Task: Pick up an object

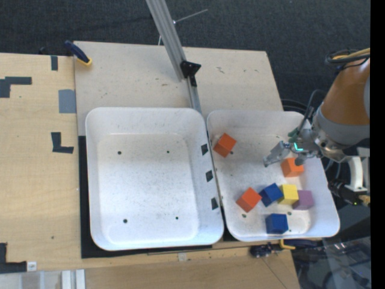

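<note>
Presumably lining up a grasp, the gripper (287, 154) hovered with an orange cube (292, 167) just below its fingertips. Finger state: cannot tell. Other cubes clustered further below.

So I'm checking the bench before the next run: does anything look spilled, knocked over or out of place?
Nothing spilled. All the blocks lie inside the right bin. One orange block sits apart near its left wall, and the others cluster near the front. The pincer hangs beside another orange block.
</note>
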Robot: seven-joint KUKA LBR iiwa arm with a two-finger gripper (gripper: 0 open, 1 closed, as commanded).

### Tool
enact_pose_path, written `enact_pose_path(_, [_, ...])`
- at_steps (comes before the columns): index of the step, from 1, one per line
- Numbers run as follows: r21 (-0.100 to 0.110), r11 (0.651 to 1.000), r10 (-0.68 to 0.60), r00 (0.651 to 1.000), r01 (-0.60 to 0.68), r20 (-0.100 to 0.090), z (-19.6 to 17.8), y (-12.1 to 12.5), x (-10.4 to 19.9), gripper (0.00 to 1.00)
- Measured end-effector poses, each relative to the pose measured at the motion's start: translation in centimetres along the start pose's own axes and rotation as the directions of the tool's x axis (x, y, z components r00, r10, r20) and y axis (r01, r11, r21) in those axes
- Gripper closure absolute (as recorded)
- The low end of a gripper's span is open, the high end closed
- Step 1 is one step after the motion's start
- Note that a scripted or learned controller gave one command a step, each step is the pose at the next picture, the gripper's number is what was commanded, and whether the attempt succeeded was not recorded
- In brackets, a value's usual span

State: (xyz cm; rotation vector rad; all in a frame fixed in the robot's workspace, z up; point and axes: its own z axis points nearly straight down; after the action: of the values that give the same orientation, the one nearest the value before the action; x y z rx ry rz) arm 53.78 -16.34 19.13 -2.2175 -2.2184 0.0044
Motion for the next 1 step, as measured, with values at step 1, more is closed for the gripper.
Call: enact_pose_path(1, [-0.004,1.000,-0.001,1.000,0.001,0.001,-0.21,0.10,-0.01,0.00])
